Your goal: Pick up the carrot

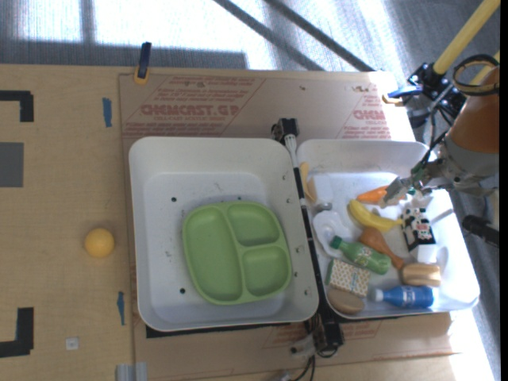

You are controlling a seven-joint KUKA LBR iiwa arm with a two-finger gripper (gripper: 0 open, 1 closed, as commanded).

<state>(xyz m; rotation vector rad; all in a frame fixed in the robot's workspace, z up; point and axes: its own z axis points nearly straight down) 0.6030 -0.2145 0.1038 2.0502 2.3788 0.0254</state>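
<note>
The carrot (371,196) is a small orange piece lying in the right bin (359,159), just above the yellow banana (373,217). My gripper (401,190) reaches in from the right, low over the bin. Its tip sits at the carrot's right end, very close to it or touching it. The carrot rests on the bin floor, and its right tip is partly hidden by the gripper. The grey arm with its orange band (479,125) stands over the bin's right rim.
Crowded in the right bin are a green bottle (361,255), a drumstick (380,240), a bread roll (421,274), a blue bottle (406,297), a cracker (348,277) and a black-and-white toy (417,227). The left bin (159,173) holds a green divided plate (236,252). A yellow ball (99,242) lies on the bench.
</note>
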